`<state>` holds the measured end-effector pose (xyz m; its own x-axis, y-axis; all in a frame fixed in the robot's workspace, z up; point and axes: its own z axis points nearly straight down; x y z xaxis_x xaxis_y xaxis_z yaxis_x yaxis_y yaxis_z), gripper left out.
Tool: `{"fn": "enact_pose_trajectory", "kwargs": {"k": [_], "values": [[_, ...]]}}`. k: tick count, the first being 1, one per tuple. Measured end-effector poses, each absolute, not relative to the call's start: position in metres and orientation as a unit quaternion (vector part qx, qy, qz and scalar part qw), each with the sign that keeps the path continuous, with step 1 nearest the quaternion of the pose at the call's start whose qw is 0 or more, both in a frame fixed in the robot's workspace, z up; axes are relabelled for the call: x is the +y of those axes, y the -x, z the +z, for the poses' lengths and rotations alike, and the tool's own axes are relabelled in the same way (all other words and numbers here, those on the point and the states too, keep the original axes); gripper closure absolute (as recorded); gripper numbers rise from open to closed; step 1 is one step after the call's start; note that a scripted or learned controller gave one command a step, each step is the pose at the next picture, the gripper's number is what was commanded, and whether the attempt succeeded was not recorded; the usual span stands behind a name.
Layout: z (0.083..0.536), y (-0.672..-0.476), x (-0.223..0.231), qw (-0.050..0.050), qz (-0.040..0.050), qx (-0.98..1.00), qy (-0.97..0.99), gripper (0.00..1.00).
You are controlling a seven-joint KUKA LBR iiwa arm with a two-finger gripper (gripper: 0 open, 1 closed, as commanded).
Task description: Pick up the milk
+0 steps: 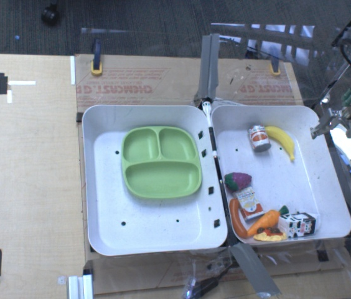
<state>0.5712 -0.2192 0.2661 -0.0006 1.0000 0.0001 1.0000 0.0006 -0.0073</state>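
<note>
The milk (297,224) is a small carton with black and white cow patches. It lies on its side in the near right corner of the right bin (325,179). An orange carrot (265,219) touches its left end. My gripper (336,123) hangs at the far right rim of the right bin, well behind the milk and apart from it. Nothing shows between its tips.
The right bin also holds a small can (259,137), a banana (282,141), purple grapes (238,180), a white and red packet (248,201) and a sausage (238,221). A green divided plate (161,162) lies in the left bin (101,185).
</note>
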Motion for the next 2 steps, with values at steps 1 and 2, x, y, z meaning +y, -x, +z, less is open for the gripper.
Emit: {"fn": "enact_pose_trajectory", "kwargs": {"k": [1, 2], "values": [[0.2638, -0.4989, -0.2234, 0.002, 0.0021, -0.721, 0.693, 0.0], [0.2692, -0.5002, -0.2241, 0.004, 0.0039, -0.721, 0.693, 1.0]]}}
